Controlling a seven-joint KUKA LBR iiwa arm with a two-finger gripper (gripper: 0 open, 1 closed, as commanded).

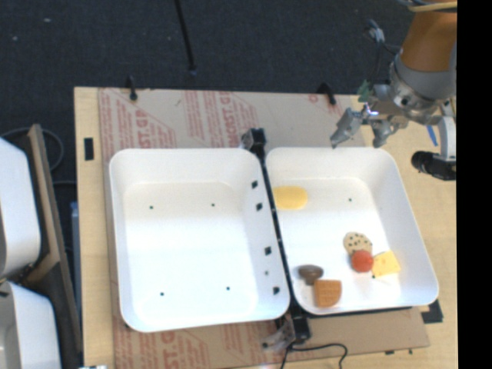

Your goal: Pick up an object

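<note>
- camera view, left bin (192, 237): bare, nothing to pick.
- right bin (338, 167): yellow piece (290, 198) alone mid-left; cookie (357, 242), red ball (362, 262), yellow block (386, 264) touching, so a grasp may snag neighbours.
- hand (361, 133): fingers spread wide, empty, above far rim; descent could clip it.

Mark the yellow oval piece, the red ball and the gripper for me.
yellow oval piece (290, 198), camera view, middle of its top.
red ball (362, 262), camera view, its centre.
gripper (361, 134), camera view, midway between the fingertips.
</note>
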